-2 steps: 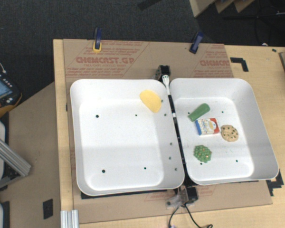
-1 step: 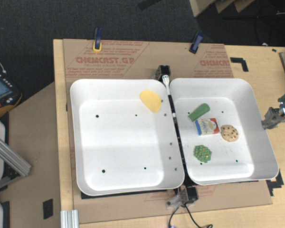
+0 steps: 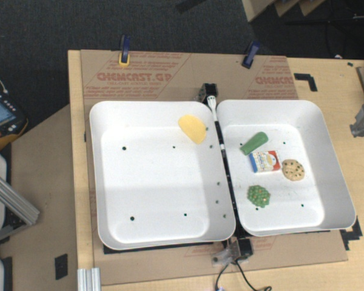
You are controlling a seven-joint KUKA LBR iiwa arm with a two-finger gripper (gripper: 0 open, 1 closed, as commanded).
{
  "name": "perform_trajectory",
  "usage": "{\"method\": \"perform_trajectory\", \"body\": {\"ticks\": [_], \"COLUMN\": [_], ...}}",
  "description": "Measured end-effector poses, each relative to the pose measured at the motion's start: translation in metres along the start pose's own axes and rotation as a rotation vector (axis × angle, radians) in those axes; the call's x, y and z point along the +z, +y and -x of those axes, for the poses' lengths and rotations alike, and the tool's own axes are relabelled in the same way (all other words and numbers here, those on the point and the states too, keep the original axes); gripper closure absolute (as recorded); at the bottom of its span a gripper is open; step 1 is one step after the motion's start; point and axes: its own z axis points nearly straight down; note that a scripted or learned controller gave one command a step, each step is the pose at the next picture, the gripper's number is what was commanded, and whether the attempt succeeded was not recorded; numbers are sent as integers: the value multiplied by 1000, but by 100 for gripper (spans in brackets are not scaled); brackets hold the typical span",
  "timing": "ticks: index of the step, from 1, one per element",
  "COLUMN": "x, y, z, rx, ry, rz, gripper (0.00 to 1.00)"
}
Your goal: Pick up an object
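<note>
The right bin (image 3: 327,156) holds several small items. A green pickle-shaped piece (image 3: 255,143) lies tilted near its middle. Just below that is a small white carton (image 3: 265,161) with red and blue print, and a chocolate-chip cookie (image 3: 293,170) sits to the carton's right. A bumpy green lump (image 3: 258,196) rests nearer the front. In the left bin (image 3: 109,162), a yellow rounded piece (image 3: 193,128) lies by the back right corner. A grey part of my gripper (image 3: 360,122) pokes in at the right edge, outside the right bin and away from every item.
Both bins sit on a brown cardboard sheet (image 3: 170,71) held by two blue clamps (image 3: 125,51) at the back. A black bracket (image 3: 209,93) stands between the bins at the back. Cables (image 3: 233,256) hang at the front edge.
</note>
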Motion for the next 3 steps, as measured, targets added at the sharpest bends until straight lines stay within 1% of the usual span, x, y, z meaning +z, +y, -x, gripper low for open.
{"method": "perform_trajectory", "body": {"ticks": [1,2,3], "x": [143,25,127], "y": [11,-1,-6], "z": [-10,14,64], "rx": [5,6,11], "ry": [7,-3,5], "rz": [-26,0,-23], "gripper": [100,100,100]}}
